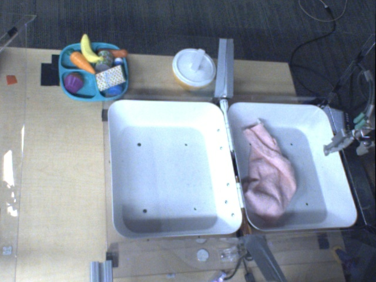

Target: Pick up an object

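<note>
Bins [117, 175], two; one pink cloth [269, 172] in the right; gripper [359, 135] state unclear.

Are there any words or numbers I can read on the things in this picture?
None can be read.
The speckled packet in the blue tray has a dotted pattern, too blurred to show letters.
The white lid, pink cloth and both white bins bear no print.

We see light wooden bench [53, 175]. Two white bins on it, side by side: left bin [117, 169], right bin [338, 175]. Behind left bin, blue toy-food tray [66, 91]; beside it, yellow lidded container [194, 68].
</note>
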Tool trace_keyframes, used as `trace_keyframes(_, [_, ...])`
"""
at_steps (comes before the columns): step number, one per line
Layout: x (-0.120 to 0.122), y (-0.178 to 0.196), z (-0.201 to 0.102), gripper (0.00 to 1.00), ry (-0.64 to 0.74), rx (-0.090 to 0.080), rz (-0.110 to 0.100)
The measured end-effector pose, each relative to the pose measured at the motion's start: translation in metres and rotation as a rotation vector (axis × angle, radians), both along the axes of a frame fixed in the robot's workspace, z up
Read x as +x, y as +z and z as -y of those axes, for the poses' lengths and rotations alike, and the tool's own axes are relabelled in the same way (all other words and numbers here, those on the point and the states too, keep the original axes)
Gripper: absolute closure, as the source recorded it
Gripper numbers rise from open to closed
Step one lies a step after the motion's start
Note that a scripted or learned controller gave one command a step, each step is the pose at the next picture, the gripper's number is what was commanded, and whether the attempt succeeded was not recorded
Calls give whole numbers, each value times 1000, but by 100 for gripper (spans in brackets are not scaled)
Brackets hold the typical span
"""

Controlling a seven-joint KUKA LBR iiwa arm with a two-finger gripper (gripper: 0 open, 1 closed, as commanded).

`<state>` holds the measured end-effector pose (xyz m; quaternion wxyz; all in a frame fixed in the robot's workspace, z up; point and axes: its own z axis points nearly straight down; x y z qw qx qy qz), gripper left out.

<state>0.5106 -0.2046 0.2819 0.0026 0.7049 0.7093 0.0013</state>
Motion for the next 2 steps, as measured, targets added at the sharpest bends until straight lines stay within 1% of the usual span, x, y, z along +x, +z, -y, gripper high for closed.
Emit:
trace_keyframes(1, [-23,-160,-41,0,48,2,-3])
trace_keyframes(2, [12,-191,-90,0,255,-2,8])
